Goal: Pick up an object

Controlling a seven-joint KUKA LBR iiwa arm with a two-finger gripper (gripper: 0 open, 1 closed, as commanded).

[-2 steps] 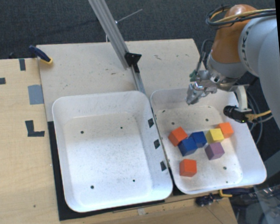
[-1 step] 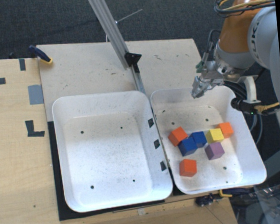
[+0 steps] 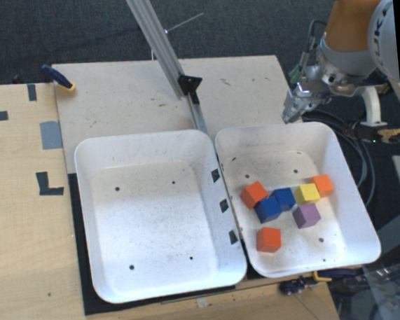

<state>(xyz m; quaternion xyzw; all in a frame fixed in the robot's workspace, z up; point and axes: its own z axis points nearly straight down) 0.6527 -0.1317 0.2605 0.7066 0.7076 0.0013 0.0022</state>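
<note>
Left bin (image 3: 91,201): shallow white tray on the tabletop (image 3: 109,94), nothing but dark specks and four small holes on its floor.
Right bin (image 3: 351,197): same white tray, touching the left one along their shared rims; it holds all the cubes.
Cubes, cluster: an orange cube (image 3: 254,193) sits at the left of the group, touching a blue cube (image 3: 267,209); a second blue cube (image 3: 284,198) lies just beside it on the right.
Cubes, right part: a yellow cube (image 3: 306,194) is against the second blue one, a smaller orange cube (image 3: 323,185) is just beside the yellow one, and a purple cube (image 3: 306,215) lies just below the yellow one.
Lone cube: a red-orange cube (image 3: 268,239) rests apart from the cluster, nearer the bin's front rim.
Tool (image 3: 292,110): hangs over the far right corner of the right bin, above the rim, well apart from the cubes; nothing is seen in it, and whether it is spread or pressed together cannot be told.
Arm (image 3: 356,28): grey with an orange band, at the upper right.
Metal rail (image 3: 161,47): slants down to the gap between the two bins.
</note>
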